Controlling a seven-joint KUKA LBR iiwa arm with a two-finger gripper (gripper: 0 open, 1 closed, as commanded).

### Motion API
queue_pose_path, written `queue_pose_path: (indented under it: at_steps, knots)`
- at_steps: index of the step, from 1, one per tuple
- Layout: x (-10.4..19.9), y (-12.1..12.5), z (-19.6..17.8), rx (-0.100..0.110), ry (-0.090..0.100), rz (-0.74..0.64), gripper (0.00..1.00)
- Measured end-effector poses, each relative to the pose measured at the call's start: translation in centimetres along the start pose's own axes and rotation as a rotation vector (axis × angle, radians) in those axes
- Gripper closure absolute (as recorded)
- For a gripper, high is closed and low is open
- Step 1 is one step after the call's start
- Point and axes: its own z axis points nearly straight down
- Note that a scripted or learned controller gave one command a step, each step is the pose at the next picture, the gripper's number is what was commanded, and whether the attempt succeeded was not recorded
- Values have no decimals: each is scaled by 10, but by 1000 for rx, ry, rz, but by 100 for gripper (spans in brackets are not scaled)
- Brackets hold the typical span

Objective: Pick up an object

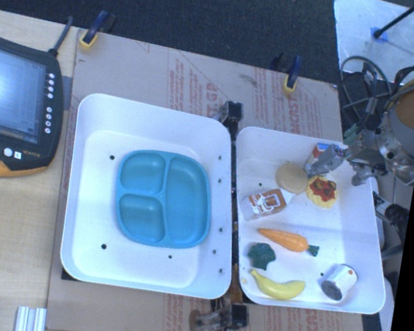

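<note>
Pincer (325, 162) above cookie (293, 177) (right bin)

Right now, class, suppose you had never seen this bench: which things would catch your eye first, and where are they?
The blue divided plate stands out first, alone in the middle of the left bin. Next come the bright toy foods in the right bin: an orange carrot at its centre and a yellow banana near the front edge. The gripper hangs over that bin's far end, by a small pizza.
</note>
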Motion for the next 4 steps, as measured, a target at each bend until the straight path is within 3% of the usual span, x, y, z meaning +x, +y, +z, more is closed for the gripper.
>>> queue_pose_path:
  at_steps: [1,2,3,4]
  knots:
    - [36,17,161,2,-1,-1,0]
    - [41,37,160,0,-2,-1,0]
    - [41,1,160,0,-1,0,0]
    - [40,1,150,1,-3,-2,100]
